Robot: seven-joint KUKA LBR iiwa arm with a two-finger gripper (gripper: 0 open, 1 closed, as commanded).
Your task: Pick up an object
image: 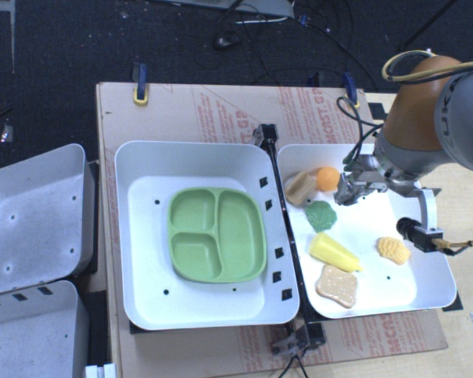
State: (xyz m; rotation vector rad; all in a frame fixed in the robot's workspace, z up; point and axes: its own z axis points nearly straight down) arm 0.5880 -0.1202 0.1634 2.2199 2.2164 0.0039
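So the bench is topped with a brown cardboard sheet (213, 105) and you can just about read red print on it, mirrored or upside down, looks like "SCOTT" something repeated in strips along the top and bottom edges, can't make out more than that. Two blue clamps (141, 83) pin it at the back edge. The left bin (134, 211) has a light green divided tray (218, 235) sitting flat in the middle, three compartments, nothing in them. The right bin (426, 290) holds all the toy food: an orange ball-shaped fruit (327, 179) up near the back, touching a tan wedge-like piece (301, 187) just to its left, a green broccoli-ish lump (322, 215) just below those, a yellow wedge (334, 252) nearer the middle, a slice of toast (337, 286) near the front edge, and a small yellow ridged piece (393, 249) off to the right, apart from the rest. The gripper (348, 189) is down low over the back of the right bin, right beside the orange fruit and above the green lump, but honestly I can't tell from this angle if it's got anything. A black divider strip (280, 211) runs between the two bins.
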